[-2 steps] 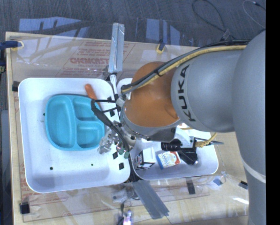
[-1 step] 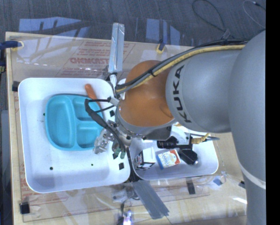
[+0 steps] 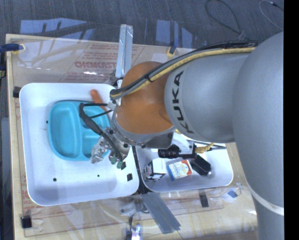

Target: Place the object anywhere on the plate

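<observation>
Camera view, taken from above at a slant, is dominated by the grey arm (image 3: pixel 224 94), which enters from the right and covers much of the right bin. Its orange band (image 3: pixel 141 101) is seen above the wrist, over the gap between the two bins, and a black and yellow cable (image 3: pixel 189 56) is run along its top.

Two shallow white bins are set side by side on the bench (image 3: pixel 54 51). The left bin (image 3: pixel 39 184) is the more exposed; the right bin (image 3: pixel 219 176) is largely hidden under the arm.

A blue plate (image 3: pixel 66 131) with divided sections is laid in the left bin, toward its upper left. The gripper (image 3: pixel 105 153) is positioned at the plate's lower right edge, pointing down and to the left. Whether its jaws are released or clenched cannot be told, as the tips are blurred against the white floor.

An orange, carrot-like object (image 3: pixel 96 95) is partly seen at the back wall of the left bin, just beyond the plate and beside the arm; it is not on the plate.

In the right bin, a small blue and white box (image 3: pixel 179 170) and a black object (image 3: pixel 202 166) are lying close together under the arm.
</observation>
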Controlling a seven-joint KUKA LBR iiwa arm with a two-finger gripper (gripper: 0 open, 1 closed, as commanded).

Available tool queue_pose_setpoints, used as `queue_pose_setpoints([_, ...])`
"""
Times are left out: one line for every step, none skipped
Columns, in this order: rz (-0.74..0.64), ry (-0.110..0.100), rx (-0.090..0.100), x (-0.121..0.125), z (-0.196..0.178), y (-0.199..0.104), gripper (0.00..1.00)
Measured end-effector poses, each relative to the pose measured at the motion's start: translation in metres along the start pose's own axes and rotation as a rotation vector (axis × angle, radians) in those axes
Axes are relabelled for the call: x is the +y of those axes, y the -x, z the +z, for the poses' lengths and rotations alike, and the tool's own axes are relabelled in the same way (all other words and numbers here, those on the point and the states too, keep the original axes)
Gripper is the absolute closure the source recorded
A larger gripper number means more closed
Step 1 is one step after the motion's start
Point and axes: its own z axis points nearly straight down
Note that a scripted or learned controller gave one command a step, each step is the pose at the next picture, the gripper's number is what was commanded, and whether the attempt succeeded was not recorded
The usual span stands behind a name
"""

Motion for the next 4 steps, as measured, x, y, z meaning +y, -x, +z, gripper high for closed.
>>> queue_pose_setpoints([-0.338,0.002,-0.002,0.028,-0.033,-0.015,1.0])
queue_pose_setpoints([-0.376,0.0,0.002,0.048,0.041,-0.027,1.0])
queue_pose_setpoints([-0.332,0.001,0.0,0.116,0.03,-0.063,1.0])
queue_pose_setpoints([-0.242,-0.001,0.003,0.059,0.112,-0.033,1.0])
